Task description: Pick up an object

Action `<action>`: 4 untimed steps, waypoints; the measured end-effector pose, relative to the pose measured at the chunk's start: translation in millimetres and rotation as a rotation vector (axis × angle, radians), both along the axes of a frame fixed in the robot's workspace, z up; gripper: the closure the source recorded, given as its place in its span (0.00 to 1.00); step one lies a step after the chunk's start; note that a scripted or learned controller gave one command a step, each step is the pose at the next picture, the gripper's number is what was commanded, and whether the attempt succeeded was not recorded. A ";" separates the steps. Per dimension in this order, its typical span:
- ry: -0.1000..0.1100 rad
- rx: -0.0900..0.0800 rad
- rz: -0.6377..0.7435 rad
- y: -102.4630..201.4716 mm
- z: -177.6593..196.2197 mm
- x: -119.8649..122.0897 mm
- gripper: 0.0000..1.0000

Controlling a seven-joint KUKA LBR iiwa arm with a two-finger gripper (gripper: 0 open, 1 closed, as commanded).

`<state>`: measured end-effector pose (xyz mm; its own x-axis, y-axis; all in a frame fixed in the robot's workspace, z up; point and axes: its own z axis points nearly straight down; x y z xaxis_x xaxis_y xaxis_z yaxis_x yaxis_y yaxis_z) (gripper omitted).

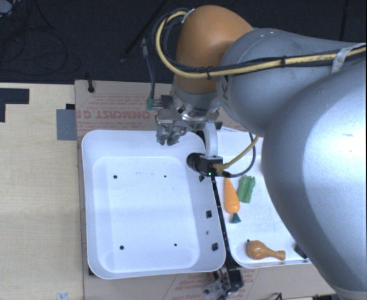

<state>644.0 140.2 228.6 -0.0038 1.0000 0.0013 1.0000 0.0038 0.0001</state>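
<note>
Nearest to you on the right, a small tan plastic toy shaped like a chicken drumstick (264, 250) lies in the shallow white plastic bin on the right (267, 220). A little farther back in that bin you see a smooth orange toy carrot (232, 198) with a dark green tip, and just beside it a green ribbed toy vegetable (246, 189). Any of these could be the thing to pick up, and all three lie flat in the bin, so the picking is not yet done. The big white bin on the left (147, 214) has a smooth, shiny floor with small dark dots. At its far edge hangs the grey metal gripper (169, 136), with nothing in it. You cannot tell if its jaws are apart or closed.
</note>
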 end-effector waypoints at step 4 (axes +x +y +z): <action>0.006 -0.005 0.007 104.8 139.8 -0.9 1.00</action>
<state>643.1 245.0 368.4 -0.0109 0.9999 -0.0039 0.9999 0.0109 -0.0058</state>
